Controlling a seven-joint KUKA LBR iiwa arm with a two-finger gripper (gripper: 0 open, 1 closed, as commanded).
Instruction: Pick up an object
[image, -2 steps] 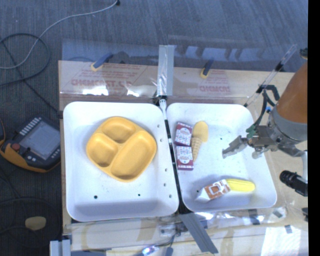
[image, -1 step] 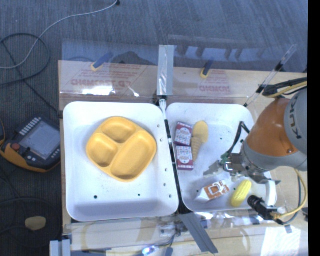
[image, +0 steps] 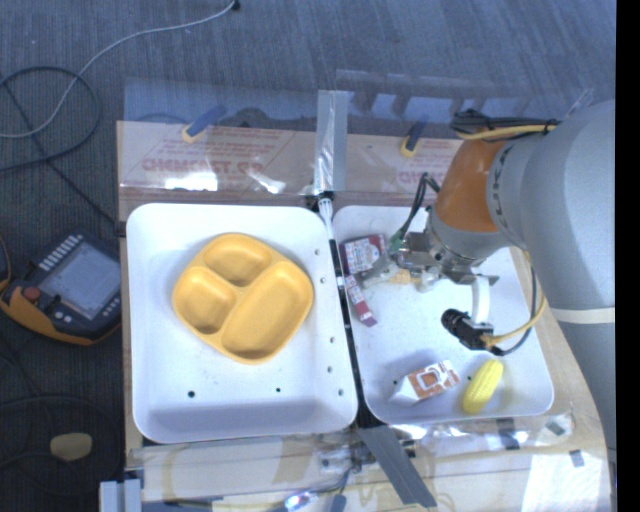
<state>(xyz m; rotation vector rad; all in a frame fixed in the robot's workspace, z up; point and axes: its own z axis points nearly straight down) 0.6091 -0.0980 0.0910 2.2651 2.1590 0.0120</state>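
Note:
In the right bin (image: 410, 330), a dark red packet (image: 360, 253) lies at the far left corner. A small red and purple stick-shaped item (image: 359, 303) sits just below it, by the divider. A white and orange carton (image: 432, 381) and a yellow banana-like piece (image: 483, 386) lie near the front edge. My gripper (image: 405, 262) is low in the bin's far half, right beside the dark red packet's right edge. The wrist hides its tip.
The left bin (image: 160, 400) holds a yellow three-part plate (image: 243, 296). A black cable plug (image: 465, 328) with a yellow cord hangs from the arm over the right bin. A teach pendant (image: 70, 290) lies on the floor at left.

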